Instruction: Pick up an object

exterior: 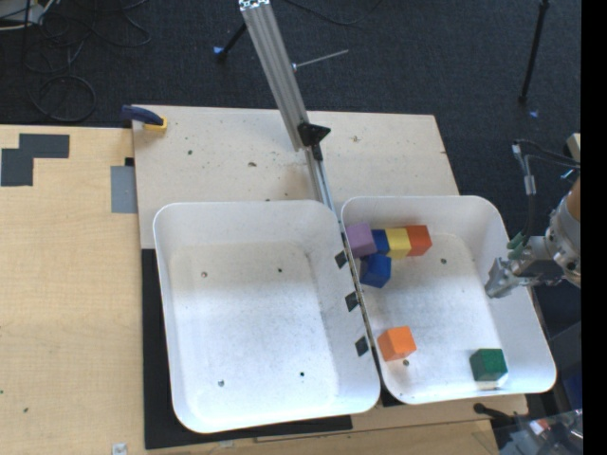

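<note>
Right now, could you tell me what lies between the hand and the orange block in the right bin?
In the camera view, only bare white bin floor lies between the hand and the orange block; the green block sits off that line, nearer the front corner.

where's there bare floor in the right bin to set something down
Free: the middle of the right bin, between the orange block, green block and gripper. Crowded: the upper left corner, where purple, blue, yellow and red-orange blocks cluster.
</note>
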Robot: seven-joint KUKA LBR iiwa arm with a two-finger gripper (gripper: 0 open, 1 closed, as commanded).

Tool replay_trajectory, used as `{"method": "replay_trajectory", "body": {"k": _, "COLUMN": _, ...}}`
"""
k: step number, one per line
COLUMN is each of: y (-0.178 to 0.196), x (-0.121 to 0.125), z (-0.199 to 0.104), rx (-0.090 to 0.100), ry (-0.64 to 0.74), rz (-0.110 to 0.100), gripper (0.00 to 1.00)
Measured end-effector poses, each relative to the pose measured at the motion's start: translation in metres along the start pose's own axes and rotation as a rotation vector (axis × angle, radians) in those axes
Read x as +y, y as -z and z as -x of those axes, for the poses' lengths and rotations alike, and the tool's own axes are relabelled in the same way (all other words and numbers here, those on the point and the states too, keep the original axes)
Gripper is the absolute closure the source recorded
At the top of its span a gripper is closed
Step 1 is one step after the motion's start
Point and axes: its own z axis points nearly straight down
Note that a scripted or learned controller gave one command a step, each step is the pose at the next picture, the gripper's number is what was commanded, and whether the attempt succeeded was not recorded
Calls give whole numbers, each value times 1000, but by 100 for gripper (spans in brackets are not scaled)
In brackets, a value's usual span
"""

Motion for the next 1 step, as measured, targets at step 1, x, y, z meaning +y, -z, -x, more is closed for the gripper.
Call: {"method": "replay_trajectory", "body": {"k": 1, "y": 38, "x": 1, "z": 1, "rx": 1, "ry": 0, "rz": -2, "gripper": 100}}
